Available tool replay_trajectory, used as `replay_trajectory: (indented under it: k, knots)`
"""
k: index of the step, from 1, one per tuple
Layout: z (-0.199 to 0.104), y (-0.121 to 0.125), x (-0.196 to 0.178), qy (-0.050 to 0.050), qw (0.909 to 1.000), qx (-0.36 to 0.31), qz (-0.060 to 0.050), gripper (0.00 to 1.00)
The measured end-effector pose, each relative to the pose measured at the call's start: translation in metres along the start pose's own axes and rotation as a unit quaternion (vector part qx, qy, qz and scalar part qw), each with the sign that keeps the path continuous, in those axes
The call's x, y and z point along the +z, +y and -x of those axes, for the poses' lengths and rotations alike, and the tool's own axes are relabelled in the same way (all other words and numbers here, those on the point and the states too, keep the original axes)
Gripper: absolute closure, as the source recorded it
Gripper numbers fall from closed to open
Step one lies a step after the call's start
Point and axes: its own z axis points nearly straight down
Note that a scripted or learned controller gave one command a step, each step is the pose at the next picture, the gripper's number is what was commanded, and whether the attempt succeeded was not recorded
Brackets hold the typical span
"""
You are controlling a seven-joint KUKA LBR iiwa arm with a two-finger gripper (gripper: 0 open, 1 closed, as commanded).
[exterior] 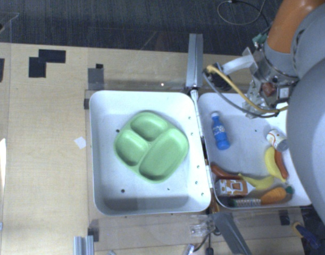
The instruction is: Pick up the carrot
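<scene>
Tool above right bin, grip state unclear; tapered orange carrot at bin's near edge.

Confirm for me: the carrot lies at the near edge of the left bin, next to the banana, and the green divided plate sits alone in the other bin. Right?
Not quite. The camera view shows the carrot at the near edge of the right bin, next to the banana. The green divided plate sits alone in the other bin, the left one.
</scene>
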Motion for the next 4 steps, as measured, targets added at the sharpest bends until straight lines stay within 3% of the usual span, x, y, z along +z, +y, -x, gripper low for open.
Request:
replay_trajectory:
  k: [1,3,4]
  knots:
    - [-0.023,-0.032,-0.065,0.001,1.0,0.001,0.0,1.0]
    - [-0.04,-0.027,-0.105,0.001,1.0,-0.001,0.0,1.0]
    - [-0.037,-0.096,-0.104,0.001,1.0,0.0,0.0,1.0]
